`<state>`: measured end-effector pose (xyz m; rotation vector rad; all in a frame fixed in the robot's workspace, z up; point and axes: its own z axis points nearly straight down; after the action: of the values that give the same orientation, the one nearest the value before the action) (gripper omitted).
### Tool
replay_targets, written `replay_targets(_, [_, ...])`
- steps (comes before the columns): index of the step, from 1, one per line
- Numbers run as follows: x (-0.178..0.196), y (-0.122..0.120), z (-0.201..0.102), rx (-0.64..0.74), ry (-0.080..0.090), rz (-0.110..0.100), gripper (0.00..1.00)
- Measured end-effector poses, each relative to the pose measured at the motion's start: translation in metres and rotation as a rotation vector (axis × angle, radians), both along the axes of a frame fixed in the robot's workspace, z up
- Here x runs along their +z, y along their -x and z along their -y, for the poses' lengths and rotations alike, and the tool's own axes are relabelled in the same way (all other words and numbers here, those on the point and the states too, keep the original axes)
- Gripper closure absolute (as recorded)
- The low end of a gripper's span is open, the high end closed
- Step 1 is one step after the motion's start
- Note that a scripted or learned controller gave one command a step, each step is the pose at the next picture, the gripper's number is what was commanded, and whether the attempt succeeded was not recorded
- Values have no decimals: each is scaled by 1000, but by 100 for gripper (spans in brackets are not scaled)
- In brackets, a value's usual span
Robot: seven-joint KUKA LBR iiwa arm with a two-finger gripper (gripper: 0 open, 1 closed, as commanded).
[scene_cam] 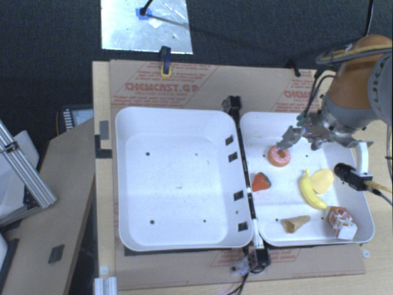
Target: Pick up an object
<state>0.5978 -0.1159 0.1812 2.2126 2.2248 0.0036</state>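
gripper poised just above pink donut | finger state: can't tell | banana beyond donut, uncrowded

My surroundings: brown printed cardboard sheet under both bins; crinkled silver foil square beyond it; yellow clamp at the cardboard's far edge.

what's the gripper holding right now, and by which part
Cannot be told: the gripper sits right over the pink donut, touching or just above its top edge, but no grasp is visible.

A robotics lab; industrial arm, test bins on a cardboard-topped bench
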Motion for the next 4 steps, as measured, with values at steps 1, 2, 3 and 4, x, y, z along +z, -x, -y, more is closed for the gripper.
replay_targets(1, [44,8,-8,0,-1,1,0])
replay_targets(2, [18,3,30,-7,1,-4,0])
replay_targets(3, [5,10,-3,0,-1,-4,0])
replay_targets(4, [24,22,-43,2,-2,-3,0])
